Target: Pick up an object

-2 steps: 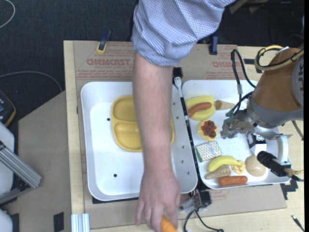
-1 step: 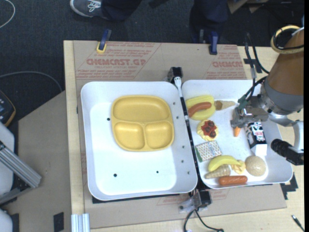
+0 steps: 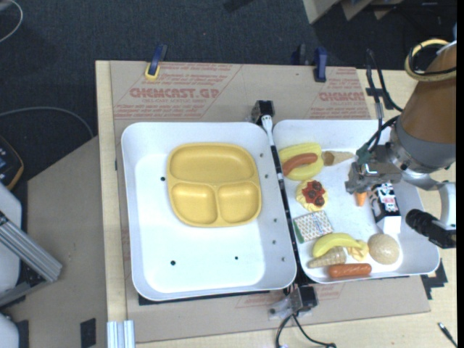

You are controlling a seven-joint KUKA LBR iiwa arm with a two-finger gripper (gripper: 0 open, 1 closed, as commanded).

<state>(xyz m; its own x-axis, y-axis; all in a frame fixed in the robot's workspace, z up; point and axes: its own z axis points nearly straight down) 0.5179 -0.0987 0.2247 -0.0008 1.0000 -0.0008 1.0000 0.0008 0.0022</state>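
Camera view: the gripper [image 3: 360, 182] is being held low over the right bin [image 3: 420, 259]; whether anything is being gripped cannot be told. Just beside it, a small orange piece [image 3: 360, 199] and a black-and-white block [image 3: 385, 198] are lying, with the hot dog toy [image 3: 300, 160], pizza slice [image 3: 313, 193] and banana [image 3: 337, 245] further off. A clean pick is probably best made by centring over one isolated item before descending. The yellow divided tray [image 3: 214, 183] is sitting in the left bin [image 3: 145, 252].

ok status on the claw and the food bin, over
Claw low over right bin, nothing seen in it. Hot dog, banana, sausage lying loose. Yellow tray in left bin.
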